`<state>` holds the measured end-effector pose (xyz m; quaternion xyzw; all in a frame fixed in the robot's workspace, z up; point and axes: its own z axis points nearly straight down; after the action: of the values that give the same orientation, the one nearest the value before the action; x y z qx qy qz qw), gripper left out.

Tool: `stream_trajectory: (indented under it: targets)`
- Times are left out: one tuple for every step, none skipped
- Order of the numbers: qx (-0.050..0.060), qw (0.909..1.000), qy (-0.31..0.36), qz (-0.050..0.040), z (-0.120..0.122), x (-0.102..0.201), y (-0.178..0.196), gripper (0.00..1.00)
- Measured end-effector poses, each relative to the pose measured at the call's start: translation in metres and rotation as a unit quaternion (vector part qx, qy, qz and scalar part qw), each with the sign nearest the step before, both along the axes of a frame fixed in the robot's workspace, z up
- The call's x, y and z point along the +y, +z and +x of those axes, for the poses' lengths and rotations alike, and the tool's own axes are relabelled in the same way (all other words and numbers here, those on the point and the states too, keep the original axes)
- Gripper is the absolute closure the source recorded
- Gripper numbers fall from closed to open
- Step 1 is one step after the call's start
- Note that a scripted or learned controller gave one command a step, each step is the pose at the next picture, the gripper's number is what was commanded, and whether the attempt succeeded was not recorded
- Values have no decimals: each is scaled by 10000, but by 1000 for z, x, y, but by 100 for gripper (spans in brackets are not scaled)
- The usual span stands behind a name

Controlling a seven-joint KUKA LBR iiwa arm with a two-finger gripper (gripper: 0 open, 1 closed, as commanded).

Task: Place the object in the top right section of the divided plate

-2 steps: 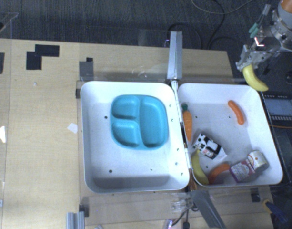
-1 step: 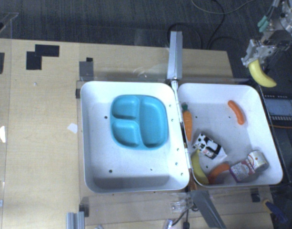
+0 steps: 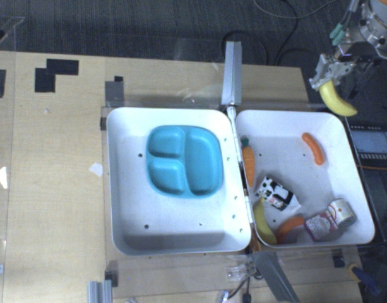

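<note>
A: Location of the banana (image 3: 338, 100)?

B: Up at the top right, hanging above the far right corner of the right bin (image 3: 345, 169), clear of the bin floor. Pinched at its upper end between the fingers of the tool (image 3: 333, 72).

A: Look of it?

B: Yellow, curved, smooth, short and plump. Upper end tucked under the fingers, lower tip swung out to the right. Slightly darker along the underside.

A: Tool state?

B: Closed down on the banana, fingers pressed against its top end. Grey arm (image 3: 377, 17) reaching in from the upper right corner, orange band just visible at the edge.

A: The plate?

B: Blue divided plate (image 3: 184, 160) lying flat in the left bin (image 3: 124, 188), near the middle. Three sections: two small on the left, one large on the right. Well apart from the banana.

A: Other contents of the right bin?

B: Orange sausage (image 3: 313, 148) near the back. Carrot (image 3: 248, 163) along the left wall. Black and white toy (image 3: 275, 194) near the middle. Second banana (image 3: 261, 223) at the front left, beside an orange item (image 3: 288, 227). Small carton (image 3: 329, 219) at the front right.
</note>
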<state>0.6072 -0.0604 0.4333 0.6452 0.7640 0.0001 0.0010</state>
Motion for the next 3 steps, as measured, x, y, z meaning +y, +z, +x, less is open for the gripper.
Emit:
stream_trajectory:
  targets:
    - [-3,9997,-245,0,-22,-54,0,100]
    - [-5,9989,-459,-3,-47,-135,-15,100]
    - [-5,9998,-211,-5,-79,-146,-20,100]
